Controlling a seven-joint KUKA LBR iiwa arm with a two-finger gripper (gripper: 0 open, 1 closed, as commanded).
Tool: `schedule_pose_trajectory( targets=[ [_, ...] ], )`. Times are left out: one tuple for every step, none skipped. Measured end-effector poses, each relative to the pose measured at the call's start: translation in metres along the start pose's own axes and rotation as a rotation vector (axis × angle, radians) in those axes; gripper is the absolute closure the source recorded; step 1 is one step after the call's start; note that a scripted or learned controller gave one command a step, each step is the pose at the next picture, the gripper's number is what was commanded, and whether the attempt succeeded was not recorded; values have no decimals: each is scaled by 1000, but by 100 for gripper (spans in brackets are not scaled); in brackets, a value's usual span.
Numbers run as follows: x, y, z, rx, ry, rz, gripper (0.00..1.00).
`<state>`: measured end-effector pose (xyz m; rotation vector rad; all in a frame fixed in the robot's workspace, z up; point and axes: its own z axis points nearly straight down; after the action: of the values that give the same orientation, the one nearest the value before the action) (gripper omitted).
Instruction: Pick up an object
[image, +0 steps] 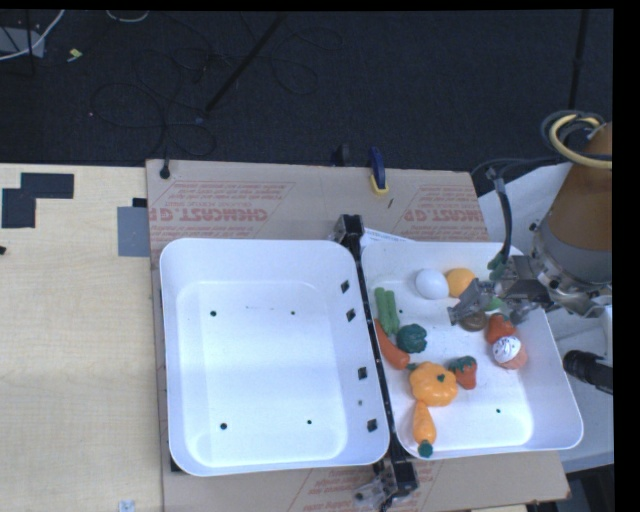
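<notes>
On the left of the desk (70, 350) sits one white bin (185, 300), only small dark specks on its floor. Right bin (540, 430) touches it along a black divider strip (365, 330). Inside, by its left wall: green stalk (385, 308) over an orange-red carrot-like piece (392, 348), dark green lump (412, 338) just beside. Below those, orange pepper-like toy (433, 384), small carrot (424, 428) under it, red piece with green top (464, 371) to its right. Near the back wall, white ball (431, 284) and orange ball (460, 281) side by side. Gripper (478, 308) hangs low over the right bin; cannot tell how far the fingers are spread, nothing seen between them. Just right of it, red toy with white patch (506, 350). Grey arm (580, 230) enters from the right.
</notes>
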<state>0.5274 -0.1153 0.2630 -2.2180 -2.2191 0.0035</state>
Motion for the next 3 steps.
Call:
schedule_pose_trajectory(
  targets=[
    [97,22,36,2,1,-7,0],
    [91,22,25,3,0,1,100],
    [30,-37,108,4,0,2,100]
  ],
)
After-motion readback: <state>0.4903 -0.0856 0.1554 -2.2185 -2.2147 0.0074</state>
